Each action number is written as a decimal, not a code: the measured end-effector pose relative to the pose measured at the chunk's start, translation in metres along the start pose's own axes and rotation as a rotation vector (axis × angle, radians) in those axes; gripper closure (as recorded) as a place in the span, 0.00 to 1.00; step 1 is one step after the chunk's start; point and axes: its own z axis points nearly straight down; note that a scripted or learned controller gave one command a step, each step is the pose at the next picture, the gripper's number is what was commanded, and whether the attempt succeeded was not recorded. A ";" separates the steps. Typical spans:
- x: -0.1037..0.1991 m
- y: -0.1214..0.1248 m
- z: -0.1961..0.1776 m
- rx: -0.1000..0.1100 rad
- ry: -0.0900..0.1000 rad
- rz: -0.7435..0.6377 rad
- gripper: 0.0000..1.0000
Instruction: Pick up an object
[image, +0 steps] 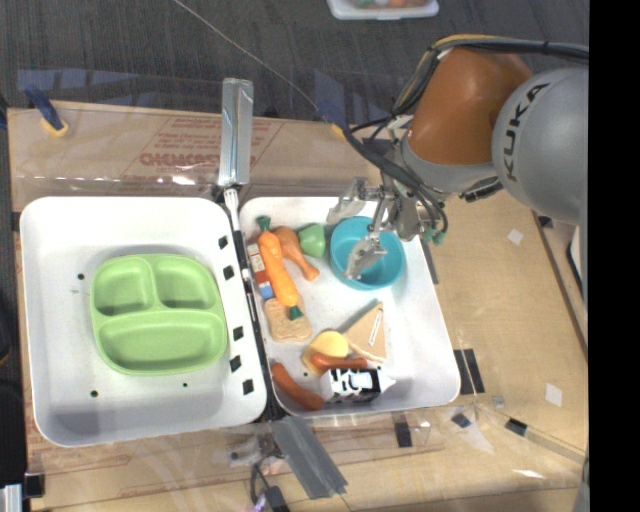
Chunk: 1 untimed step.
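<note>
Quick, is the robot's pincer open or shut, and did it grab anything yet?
Pincer: over the blue bowl in the right bin; open or shut cannot be told, and nothing shows in its grip.

The tool hides part of the blue bowl.

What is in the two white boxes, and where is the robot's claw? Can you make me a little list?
left bin: green divided plate
right bin: blue bowl, toy carrot, sandwich wedge, cracker, hot dog, black-and-white box
gripper: over the blue bowl
held: nothing seen between the fingers
arm: reaches in from the right
</note>
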 end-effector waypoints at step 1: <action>0.050 -0.020 0.126 -0.001 -0.001 -0.046 0.00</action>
